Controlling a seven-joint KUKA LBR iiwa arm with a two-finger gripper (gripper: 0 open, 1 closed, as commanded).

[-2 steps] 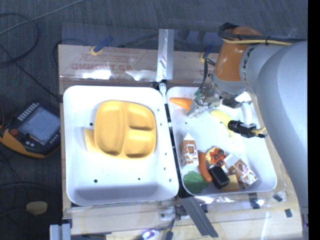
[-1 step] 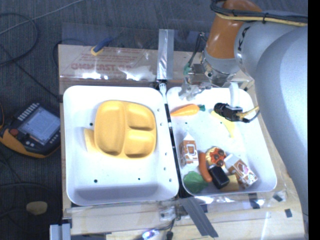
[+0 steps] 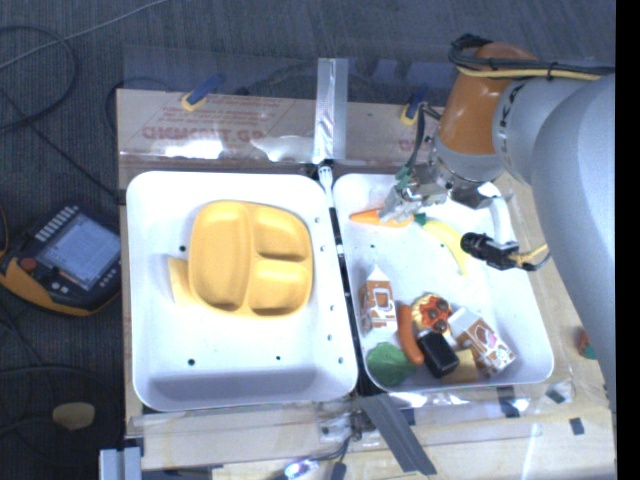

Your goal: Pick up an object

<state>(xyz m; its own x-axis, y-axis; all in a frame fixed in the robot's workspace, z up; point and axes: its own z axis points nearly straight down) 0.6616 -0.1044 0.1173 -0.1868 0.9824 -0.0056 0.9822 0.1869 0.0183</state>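
My gripper (image 3: 408,198) hangs over the far left corner of the right bin (image 3: 520,313). An orange, carrot-like piece (image 3: 378,215) lies directly under and beside its tip; whether the two touch is unclear. A yellow banana (image 3: 450,245) lies just to the right of the gripper. Toward the bin's near side sit a small printed carton (image 3: 377,304), a green lump (image 3: 388,362), a black block (image 3: 437,353), an orange round toy (image 3: 432,313) and a white and brown box (image 3: 484,339).
The left bin (image 3: 150,268) holds a yellow divided plate (image 3: 250,256). A metal divider (image 3: 331,108) stands behind the seam between the bins. The grey arm (image 3: 560,138) covers the right bin's far right corner. A handheld pendant (image 3: 65,258) lies on the floor at left.
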